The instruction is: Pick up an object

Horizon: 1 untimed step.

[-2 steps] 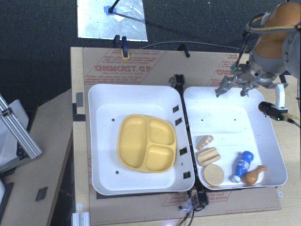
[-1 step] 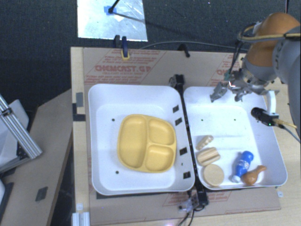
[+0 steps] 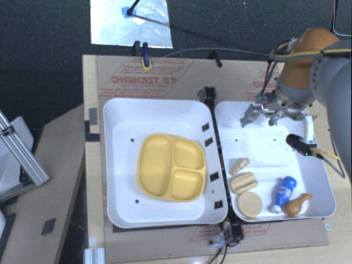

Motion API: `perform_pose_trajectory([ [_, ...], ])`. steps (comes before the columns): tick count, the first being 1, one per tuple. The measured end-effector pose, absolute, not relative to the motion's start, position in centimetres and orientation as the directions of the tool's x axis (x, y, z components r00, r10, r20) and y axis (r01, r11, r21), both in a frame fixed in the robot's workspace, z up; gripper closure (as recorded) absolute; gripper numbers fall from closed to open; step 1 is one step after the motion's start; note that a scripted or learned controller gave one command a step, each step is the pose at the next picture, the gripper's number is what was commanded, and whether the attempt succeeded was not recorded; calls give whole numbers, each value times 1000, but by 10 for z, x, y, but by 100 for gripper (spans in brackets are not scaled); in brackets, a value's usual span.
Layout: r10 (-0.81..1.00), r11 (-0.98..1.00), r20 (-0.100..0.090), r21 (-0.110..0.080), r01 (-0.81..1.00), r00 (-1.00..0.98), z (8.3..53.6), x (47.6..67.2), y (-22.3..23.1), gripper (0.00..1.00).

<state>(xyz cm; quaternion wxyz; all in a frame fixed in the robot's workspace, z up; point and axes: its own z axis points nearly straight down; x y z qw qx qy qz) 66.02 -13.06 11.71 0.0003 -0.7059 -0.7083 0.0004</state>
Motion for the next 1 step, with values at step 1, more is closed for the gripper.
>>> perform_pose_trajectory([
  [1,1000,5,0,0,1000,-5,84,661,-130,0],
])
